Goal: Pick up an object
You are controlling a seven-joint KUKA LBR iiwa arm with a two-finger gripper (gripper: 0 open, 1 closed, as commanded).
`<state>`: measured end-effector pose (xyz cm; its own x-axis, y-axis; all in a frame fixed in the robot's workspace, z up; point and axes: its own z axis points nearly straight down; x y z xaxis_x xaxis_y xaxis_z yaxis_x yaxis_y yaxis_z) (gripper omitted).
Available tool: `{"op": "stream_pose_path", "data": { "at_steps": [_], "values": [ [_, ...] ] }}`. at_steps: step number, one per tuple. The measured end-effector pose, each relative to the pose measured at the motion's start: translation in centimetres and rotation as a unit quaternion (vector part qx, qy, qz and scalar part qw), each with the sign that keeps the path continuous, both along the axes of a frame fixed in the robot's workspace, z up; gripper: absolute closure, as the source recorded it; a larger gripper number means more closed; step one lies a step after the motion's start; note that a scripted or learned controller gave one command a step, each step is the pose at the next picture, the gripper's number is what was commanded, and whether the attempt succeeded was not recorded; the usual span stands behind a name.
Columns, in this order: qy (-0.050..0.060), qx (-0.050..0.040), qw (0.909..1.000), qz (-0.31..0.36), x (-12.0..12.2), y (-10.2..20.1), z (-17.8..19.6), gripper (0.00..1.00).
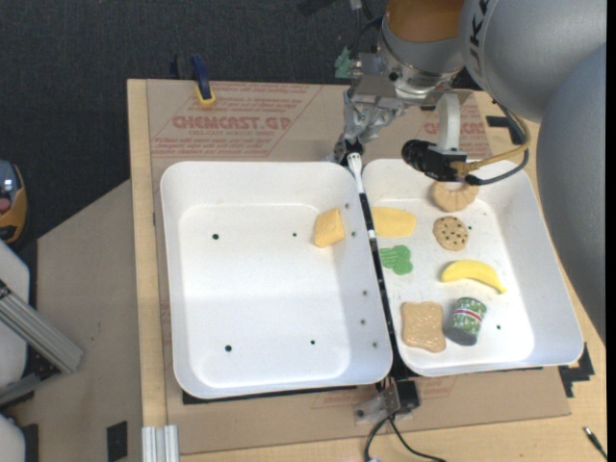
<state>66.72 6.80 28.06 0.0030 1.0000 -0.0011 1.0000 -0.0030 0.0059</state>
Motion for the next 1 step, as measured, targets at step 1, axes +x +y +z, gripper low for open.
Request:
{"op": "stream_pose_path", "data": {
  "at_steps": [1],
  "values": [
    [0.005, 0.0005, 1.0, 0.002, -0.12, 1.49, -1.58, 1.0]
  ]
}}
